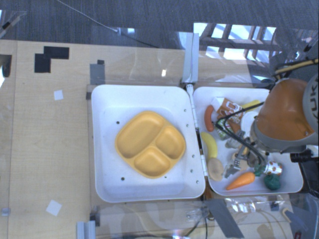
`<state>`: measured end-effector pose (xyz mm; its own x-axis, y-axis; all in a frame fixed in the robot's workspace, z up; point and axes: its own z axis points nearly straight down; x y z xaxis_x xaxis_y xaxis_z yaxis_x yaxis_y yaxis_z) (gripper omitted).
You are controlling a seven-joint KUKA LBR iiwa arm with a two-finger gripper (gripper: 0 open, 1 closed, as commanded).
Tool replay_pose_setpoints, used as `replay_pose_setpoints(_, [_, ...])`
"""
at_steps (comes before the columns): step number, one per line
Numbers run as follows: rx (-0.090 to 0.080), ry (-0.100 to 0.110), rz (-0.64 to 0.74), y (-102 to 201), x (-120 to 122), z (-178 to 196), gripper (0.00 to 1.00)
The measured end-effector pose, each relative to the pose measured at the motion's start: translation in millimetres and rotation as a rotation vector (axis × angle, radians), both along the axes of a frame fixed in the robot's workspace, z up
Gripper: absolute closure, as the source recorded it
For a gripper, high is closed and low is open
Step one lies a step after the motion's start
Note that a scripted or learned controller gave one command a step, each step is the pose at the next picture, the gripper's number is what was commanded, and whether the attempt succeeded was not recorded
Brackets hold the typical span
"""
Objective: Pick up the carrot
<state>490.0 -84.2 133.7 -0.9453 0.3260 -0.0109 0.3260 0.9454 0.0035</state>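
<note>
Camera view from above: two shallow white bins are seen side by side on the bench, the left bin [99, 148] and the right bin [294, 185]. A yellow divided plate [150, 144] with three compartments is set tilted near the middle of the left bin, and nothing is seen lying in its compartments.

The carrot [240, 180] is found in the right bin, close to the front wall, lying flat with its pointed end toward the left and its green top toward the right. Beside it on the left a pale potato-like item [216, 169] is seen, with a yellow banana [210, 145] just above that and a red sausage-shaped item [209, 117] further back. A dark green object [272, 182] lies to the right of the carrot — near the front right corner.

The arm [284, 116] is reached in from the right, its orange band hanging over the right bin. The gripper [238, 163] is lowered just above the carrot — whether it is spread or closed cannot be told, and no object is seen grasped in it.
</note>
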Motion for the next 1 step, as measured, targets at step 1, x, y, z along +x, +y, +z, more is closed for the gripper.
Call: replay_pose_setpoints(1, [-0.003, -0.001, 0.263, 27.2, 0.0, 52.9, 0.00])
